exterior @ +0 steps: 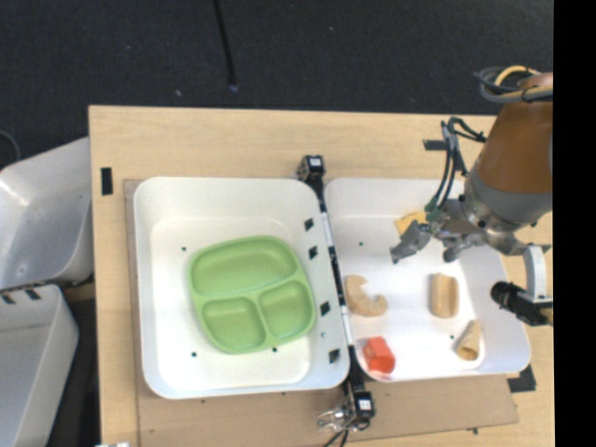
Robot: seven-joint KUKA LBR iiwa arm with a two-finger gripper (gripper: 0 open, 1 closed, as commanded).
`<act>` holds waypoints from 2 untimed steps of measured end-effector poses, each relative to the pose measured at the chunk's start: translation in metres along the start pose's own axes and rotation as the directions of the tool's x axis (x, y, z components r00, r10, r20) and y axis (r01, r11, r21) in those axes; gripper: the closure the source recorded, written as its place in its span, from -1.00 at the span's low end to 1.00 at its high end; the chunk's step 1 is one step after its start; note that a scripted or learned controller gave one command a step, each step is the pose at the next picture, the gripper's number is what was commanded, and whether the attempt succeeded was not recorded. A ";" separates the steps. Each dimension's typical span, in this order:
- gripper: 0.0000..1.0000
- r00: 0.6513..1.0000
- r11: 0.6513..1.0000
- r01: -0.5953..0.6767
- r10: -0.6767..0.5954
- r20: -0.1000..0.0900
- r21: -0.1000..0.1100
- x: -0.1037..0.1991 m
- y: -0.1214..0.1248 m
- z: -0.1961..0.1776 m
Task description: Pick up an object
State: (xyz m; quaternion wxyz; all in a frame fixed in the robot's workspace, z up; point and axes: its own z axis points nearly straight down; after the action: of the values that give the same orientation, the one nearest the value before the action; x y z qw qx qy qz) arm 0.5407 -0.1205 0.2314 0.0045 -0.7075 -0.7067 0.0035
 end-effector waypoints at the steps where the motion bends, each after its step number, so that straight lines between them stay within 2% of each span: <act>1: -1.00 1.000 1.000 0.003 -0.003 0.002 -0.012 0.000 0.002 -0.006; 2: -1.00 1.000 1.000 0.000 0.000 0.002 -0.008 -0.004 0.002 0.057</act>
State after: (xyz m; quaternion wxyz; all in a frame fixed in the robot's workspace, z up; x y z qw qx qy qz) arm 0.5418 -0.1249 0.1748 0.0011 -0.7073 -0.7069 0.0016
